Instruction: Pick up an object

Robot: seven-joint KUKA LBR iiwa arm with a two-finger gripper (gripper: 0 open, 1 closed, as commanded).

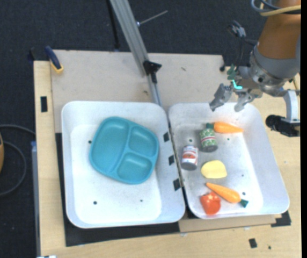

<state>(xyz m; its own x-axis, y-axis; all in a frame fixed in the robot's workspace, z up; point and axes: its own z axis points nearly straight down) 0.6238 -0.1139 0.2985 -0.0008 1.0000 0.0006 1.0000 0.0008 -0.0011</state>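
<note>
Hovering spread and empty, gripper [229,100] sits above far carrot [227,127]; green can [209,137] touching it may block a finger.

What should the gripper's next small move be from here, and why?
Probably lower toward the upper carrot. The gripper hovers open over the right bin, gripping nothing, and that carrot lies nearest, just below its fingertips.
</note>
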